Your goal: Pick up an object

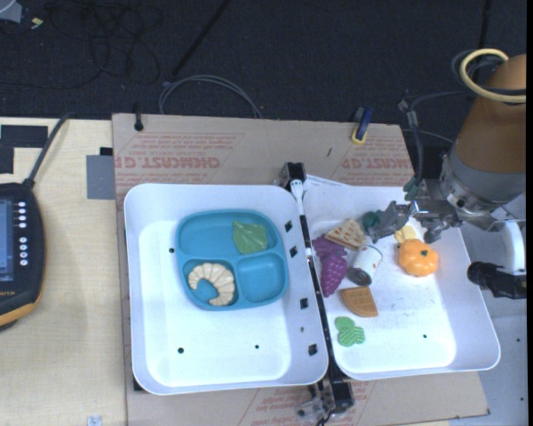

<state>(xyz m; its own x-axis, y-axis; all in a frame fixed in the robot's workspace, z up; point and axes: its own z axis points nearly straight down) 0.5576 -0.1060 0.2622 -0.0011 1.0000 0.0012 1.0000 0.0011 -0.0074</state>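
Observation:
The right bin (444,344) holds several toy foods. An orange pumpkin (417,258) lies near its right side, with a small yellow piece (407,234) just above it. Further left are a tan wedge (346,234), purple grapes (331,264), a white cylinder (366,263), an orange cookie (360,302) and a green leaf (348,331). My gripper (412,222) hangs open over the bin's upper right part, right above the yellow piece and the pumpkin. Nothing sits between its fingers.
The left bin (160,344) carries a blue divided plate (265,278) with a croissant (212,280) and a green leaf piece (250,236). A black divider (309,273) runs between the bins. A teach pendant (4,247) lies at the far left.

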